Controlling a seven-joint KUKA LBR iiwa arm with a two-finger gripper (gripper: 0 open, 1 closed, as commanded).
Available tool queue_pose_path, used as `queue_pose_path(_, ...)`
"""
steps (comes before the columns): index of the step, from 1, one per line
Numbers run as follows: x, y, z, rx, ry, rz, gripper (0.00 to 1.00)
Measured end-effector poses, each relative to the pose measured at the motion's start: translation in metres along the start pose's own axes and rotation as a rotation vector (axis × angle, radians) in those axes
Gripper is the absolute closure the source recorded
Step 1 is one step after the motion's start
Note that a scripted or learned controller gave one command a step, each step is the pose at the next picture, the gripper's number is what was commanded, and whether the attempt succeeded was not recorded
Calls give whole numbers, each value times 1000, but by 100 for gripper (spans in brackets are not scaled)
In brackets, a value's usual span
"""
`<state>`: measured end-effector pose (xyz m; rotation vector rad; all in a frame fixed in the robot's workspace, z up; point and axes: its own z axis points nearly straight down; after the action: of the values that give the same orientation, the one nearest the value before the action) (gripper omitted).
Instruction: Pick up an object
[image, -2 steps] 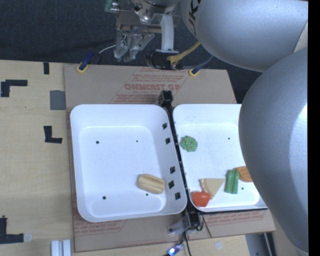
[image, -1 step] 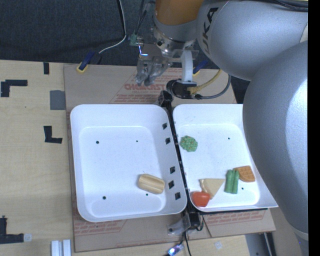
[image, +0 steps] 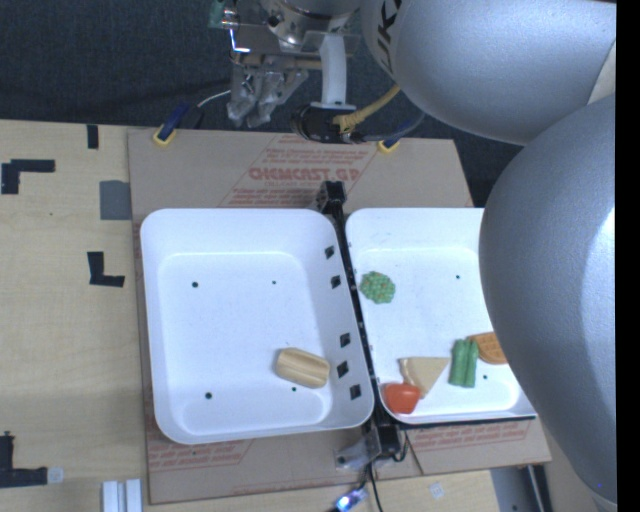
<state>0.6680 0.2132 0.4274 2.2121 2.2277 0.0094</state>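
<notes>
White left bin (image: 170, 250), bread roll (image: 302, 367) well below the raised hand (image: 255, 100).

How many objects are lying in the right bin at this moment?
5 visible: green broccoli near the divider, red tomato at the near corner, tan wedge beside it, green stick, orange piece partly behind the arm, which may hide more.

Both white bins look like smooth, slightly glossy plastic; the left bin (image: 170, 330) holds a matt, bread-coloured roll (image: 302, 367). Next to it, the right bin (image: 420, 235) holds a bumpy green broccoli piece (image: 377, 287). Beneath the bins lies a matt brown cardboard sheet (image: 300, 175) with red print. The arm (image: 540, 200) has a smooth grey satin shell. The gripper (image: 262, 90) looks like bare metal.
</notes>
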Motion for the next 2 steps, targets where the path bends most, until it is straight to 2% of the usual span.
queue_pose_path(1,-75,-2,90,15,-7,12,100)
queue_pose_path(2,-18,0,42,3,-1,1,100)
